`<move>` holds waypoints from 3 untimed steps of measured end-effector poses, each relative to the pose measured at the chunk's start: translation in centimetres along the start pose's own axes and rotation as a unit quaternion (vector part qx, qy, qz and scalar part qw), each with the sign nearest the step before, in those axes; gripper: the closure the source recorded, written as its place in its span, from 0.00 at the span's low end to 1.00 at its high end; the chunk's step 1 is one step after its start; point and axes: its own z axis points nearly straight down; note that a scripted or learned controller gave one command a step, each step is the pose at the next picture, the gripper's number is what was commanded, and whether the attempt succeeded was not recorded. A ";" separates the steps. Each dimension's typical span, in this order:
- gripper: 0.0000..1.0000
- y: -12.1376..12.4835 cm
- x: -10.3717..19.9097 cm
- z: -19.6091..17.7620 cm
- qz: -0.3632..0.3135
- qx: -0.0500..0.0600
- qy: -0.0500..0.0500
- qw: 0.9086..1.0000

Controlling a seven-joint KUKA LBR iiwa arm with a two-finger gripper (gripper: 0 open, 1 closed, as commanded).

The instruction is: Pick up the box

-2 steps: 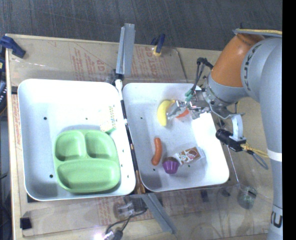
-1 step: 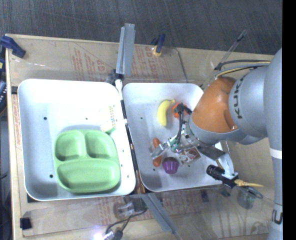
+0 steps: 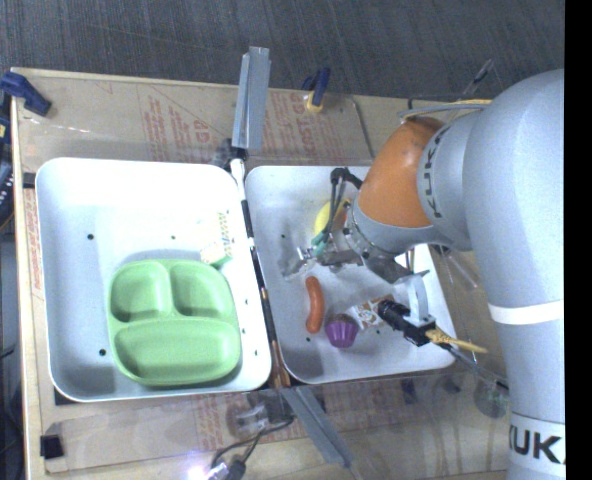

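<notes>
Pincer, spread or pressed together I cannot tell, hangs near the sausage with the small box well apart in the other bin, so closing here may miss.

**Layout: two bins, one tabletop**

Front means the view's lower edge. The left bin and right bin sit side by side on the tabletop, inner walls close together.

Left bin: the divided tray is in the front half, towards the right wall. The box is just behind the tray's rear right corner, by that wall.

Right bin: the sausage lies front to back, left of centre. The cup is just beside its front end, on the right. The claw is just behind the sausage. The arm comes in from the right over the bin's rear half.
</notes>
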 end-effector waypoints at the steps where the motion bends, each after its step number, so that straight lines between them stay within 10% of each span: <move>1: 0.00 4.2 -0.5 0.0 0.033 0.000 0.000 0.999; 2: 0.00 9.1 -2.3 -0.1 -0.055 -0.001 0.000 0.998; 3: 0.00 3.8 3.8 -1.0 0.017 0.000 -0.001 1.000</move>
